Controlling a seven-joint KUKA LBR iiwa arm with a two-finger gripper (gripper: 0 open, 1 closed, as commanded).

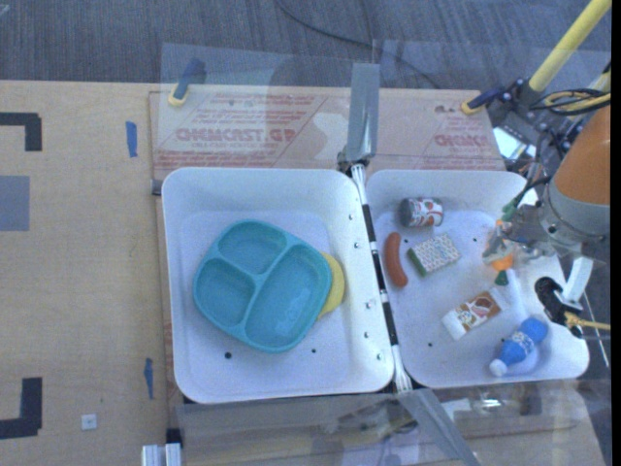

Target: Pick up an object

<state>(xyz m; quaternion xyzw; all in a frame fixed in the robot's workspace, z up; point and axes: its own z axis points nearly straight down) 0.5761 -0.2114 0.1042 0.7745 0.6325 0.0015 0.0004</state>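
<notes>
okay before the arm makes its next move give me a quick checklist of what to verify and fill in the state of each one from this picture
1. Pickable things lie in the right bin: ok, with a can, hot dog, patterned box, carton and blue bottle.
2. Tool is over the right bin: ok, near its right side.
3. Something is held between the tool's fingers: cannot tell, the wrist hides them.
4. Things are spaced apart for a grasp: ok, none touch.
5. Left bin contents sit away from the arm: ok, the teal divided plate lies there over something yellow.

Orange carrot (pixel 499 260) upright beside end effector (pixel 514 241)
</notes>
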